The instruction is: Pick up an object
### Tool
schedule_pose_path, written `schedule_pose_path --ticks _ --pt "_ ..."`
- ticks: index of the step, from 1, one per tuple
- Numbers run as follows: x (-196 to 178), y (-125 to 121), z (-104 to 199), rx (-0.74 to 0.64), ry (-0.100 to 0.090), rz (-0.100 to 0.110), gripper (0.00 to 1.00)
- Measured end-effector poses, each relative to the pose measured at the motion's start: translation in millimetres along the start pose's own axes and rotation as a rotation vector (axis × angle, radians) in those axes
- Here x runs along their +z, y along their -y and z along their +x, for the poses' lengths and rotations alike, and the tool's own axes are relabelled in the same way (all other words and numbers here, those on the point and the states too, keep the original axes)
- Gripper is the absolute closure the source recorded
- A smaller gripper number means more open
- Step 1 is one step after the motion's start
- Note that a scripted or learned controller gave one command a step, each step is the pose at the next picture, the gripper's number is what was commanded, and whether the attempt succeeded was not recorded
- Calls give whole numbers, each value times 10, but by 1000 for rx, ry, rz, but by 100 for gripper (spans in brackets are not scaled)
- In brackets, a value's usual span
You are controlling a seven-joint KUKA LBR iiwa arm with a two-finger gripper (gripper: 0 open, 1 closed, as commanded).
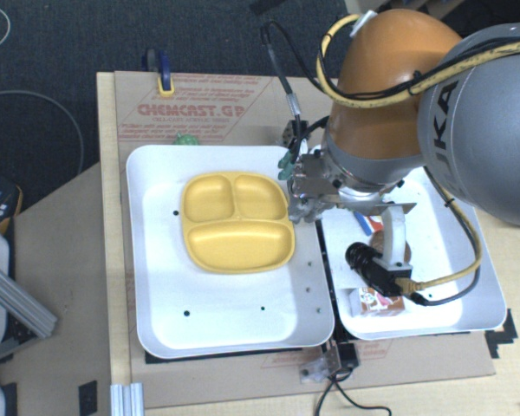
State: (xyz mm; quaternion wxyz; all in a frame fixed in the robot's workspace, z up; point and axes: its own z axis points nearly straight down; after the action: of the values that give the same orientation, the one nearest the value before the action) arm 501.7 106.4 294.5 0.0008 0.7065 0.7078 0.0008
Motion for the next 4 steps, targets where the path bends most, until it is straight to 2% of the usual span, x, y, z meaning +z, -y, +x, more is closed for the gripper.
schedule_pose_path --ticks 1,2,3,4 --pt "4 1 0 0 1 1 0" --pt "-99 -4 3 -1 1 -1 100" --pt "-427 1 251 -2 -2 -3 100" --pt "214 238 -362 7 1 11 100"
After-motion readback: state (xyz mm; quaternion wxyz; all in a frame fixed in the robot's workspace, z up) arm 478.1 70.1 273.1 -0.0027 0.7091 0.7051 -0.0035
